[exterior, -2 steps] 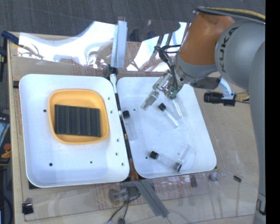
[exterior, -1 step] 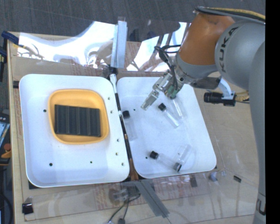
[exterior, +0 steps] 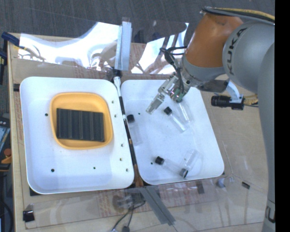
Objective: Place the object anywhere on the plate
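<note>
A yellow plate with a dark ridged centre lies in the left bin. In the right bin lie clear plastic vials with black caps. One vial lies in the upper middle and another near the front right. My gripper hangs over the upper part of the right bin, just above and left of the upper vial. It is open, with nothing between its fingers. One finger points down-left.
A small black cap lies in the lower middle of the right bin. Another black piece sits near the divider between the bins. Crumpled clear plastic sheeting stands behind both bins.
</note>
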